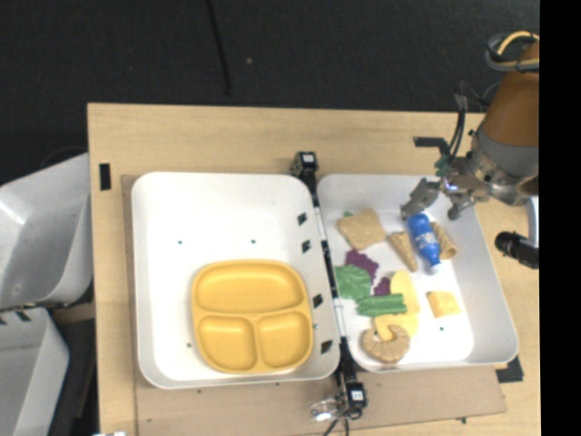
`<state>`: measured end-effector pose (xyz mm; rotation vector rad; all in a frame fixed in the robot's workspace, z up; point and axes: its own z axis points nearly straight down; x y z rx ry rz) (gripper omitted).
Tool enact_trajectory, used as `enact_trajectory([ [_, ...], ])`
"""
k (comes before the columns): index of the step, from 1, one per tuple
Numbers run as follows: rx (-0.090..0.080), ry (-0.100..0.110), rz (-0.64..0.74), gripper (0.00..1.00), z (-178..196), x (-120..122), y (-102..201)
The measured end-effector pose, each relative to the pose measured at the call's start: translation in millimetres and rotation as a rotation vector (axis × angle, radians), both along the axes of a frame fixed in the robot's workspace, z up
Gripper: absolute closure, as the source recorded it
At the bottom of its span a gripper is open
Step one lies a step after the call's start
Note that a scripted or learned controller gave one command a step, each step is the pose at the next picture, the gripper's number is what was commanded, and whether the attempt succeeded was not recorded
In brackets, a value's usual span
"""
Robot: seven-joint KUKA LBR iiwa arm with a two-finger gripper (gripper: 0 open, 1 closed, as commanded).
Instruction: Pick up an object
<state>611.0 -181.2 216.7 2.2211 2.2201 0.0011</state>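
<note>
Bottle (423, 237), blue, lies in the right bin (481, 321) at the frame's right, among toy food. The pincer (438, 194) hovers spread just above it, gripping nothing; the pick remains undone.

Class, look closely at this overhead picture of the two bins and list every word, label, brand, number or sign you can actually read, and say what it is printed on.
There is no text that can be read in this picture.
The blue bottle in the right bin has a pale patch that may be a label, but it is too small and blurred to read.
The yellow divided tray in the left bin bears no visible markings.
</note>
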Motion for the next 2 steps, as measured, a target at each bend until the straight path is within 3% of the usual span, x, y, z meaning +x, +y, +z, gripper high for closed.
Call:
enact_trajectory([
  [1,-0.001,0.006,-0.002,0.00,-79.5,-21.8,-29.1],
  [2,0.002,0.002,0.006,0.00,-116.6,-39.7,49.3],
])
